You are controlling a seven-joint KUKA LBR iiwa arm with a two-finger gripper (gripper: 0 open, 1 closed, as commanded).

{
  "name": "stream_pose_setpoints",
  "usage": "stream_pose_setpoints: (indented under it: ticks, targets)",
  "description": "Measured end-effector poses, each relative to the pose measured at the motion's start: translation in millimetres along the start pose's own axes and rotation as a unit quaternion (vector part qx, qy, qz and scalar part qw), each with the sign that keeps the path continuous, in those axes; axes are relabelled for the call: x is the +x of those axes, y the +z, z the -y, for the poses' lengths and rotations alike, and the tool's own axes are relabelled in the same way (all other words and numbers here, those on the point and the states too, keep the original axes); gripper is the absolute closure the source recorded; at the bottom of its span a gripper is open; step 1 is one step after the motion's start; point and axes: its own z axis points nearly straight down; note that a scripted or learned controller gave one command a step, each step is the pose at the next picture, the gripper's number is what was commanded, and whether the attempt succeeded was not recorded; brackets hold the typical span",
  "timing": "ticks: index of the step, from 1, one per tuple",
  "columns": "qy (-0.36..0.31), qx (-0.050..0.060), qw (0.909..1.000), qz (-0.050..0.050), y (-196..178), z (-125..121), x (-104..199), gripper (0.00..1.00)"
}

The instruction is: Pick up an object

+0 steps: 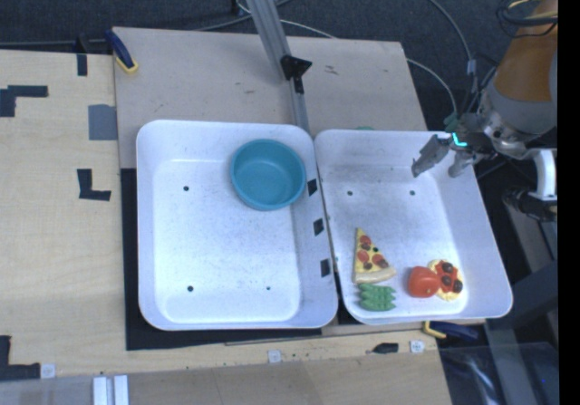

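My gripper [443, 159] hangs over the far right corner of the right bin [399, 159], its two dark fingers spread open with nothing between them. Well in front of it, near the bin's front edge, lie a toy pizza slice [369, 257], a small green toy [376, 297] just below the slice, a red tomato [422, 282] and a yellow toy with dark spots [447, 277] touching the tomato. A blue bowl [267, 174] sits upright in the far right part of the left bin [199, 249].
A grey metal pole [267, 14] slants down to the seam between the bins. Cables run across the dark floor behind the bench. A tan board [208, 77] lies under the bins, and a yellow-handled clamp [124, 52] sits at its far left corner.
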Motion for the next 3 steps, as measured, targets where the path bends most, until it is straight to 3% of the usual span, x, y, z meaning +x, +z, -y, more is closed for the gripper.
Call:
stream_pose_setpoints:
  ticks: [1,3]
  targets:
    - [0.0,0.0,1.0,0.0,0,0,0,0.0]
    - [0.0,0.002,1.0,0.0,88,9,-5,0.0]
